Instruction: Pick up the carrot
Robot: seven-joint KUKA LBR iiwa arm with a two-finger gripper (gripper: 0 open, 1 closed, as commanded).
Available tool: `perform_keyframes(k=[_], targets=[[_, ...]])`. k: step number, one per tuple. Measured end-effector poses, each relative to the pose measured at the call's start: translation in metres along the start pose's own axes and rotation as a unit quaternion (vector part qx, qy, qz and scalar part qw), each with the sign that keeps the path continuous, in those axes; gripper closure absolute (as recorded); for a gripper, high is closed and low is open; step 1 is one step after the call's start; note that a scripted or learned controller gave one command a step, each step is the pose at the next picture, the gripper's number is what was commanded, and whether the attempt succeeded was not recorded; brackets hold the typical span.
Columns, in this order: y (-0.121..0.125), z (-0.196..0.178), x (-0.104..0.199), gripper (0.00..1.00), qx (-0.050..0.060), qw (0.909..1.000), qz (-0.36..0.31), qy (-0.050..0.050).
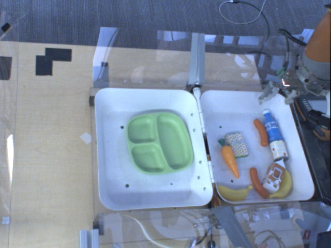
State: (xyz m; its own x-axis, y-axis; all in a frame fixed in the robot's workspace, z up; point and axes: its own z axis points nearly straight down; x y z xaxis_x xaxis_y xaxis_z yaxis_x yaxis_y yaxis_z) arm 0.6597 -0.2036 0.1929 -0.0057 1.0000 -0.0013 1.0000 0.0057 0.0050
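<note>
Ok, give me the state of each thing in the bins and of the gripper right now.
carrot: lying flat in right bin, ungrasped
gripper: above right bin's far edge, away from carrot
blue bottle: lying on its side
banana: lying at near wall
green tray: flat in left bin

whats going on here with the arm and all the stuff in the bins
A grey robot arm with an orange band reaches in from the right, its tool above the far edge of the right bin. The carrot it is meant to pick up lies untouched in that bin, beside a sponge, with a blue bottle, sausages and bananas nearby. The left bin holds a green divided plate.
</note>
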Motion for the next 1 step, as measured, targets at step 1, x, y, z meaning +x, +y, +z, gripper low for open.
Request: perform_keyframes(k=[1], targets=[[-0.0339,0.0218,0.0558,0.00,0.001,0.9999,-0.016,0.000]])
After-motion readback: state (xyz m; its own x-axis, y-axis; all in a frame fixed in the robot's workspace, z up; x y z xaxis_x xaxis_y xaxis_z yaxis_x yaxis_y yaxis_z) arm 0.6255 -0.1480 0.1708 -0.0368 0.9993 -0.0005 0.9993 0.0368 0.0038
